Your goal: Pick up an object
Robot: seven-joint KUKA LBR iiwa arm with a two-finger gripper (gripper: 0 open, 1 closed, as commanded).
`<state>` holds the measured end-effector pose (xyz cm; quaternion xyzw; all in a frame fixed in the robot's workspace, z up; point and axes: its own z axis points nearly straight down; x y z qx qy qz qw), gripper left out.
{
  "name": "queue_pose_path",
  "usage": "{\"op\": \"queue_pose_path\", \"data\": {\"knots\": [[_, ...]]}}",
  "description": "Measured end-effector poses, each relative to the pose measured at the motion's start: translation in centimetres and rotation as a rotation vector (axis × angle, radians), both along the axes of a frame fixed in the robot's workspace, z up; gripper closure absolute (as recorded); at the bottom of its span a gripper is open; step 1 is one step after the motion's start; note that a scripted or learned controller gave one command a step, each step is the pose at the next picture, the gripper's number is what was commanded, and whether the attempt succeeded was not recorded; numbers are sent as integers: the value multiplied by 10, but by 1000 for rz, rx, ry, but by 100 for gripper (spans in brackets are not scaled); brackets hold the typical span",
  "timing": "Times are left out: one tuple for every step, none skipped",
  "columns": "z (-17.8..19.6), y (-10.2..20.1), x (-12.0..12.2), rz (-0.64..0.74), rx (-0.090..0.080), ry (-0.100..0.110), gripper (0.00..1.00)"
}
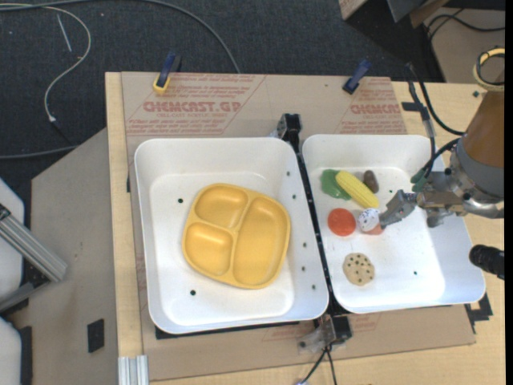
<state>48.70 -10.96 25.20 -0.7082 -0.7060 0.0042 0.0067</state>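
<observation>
1. White plastic bins sit side by side on your bench: the left bin (pixel 152 239) and the right bin (pixel 417 271).
2. Look in the left bin and you find a yellow divided plate (pixel 237 235) lying flat near its middle, with three compartments.
3. Your candidates for picking are all in the right bin, gathered in its 9 o'clock half.
4. At about 10 o'clock in that bin lies a corn cob (pixel 356 188), with a green piece (pixel 331 182) touching its left end and a small brown item (pixel 370 180) just beside its upper right.
5. Below them sits a red round object (pixel 342 221), and just to its right a small white-and-red piece (pixel 369 220).
6. Toward 7 o'clock lies a chocolate-chip cookie (pixel 358 269), apart from the rest.
7. You see the gripper (pixel 393 212) reaching in from 3 o'clock, its tip just beside the small white-and-red piece.
8. You cannot tell from this angle how the fingers stand, or whether they touch anything.
</observation>
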Motion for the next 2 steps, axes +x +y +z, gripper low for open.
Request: {"op": "queue_pose_path", "data": {"knots": [[6, 0, 2, 3, -2, -14, 0], [-54, -5, 1, 2, -1, -8, 0]]}}
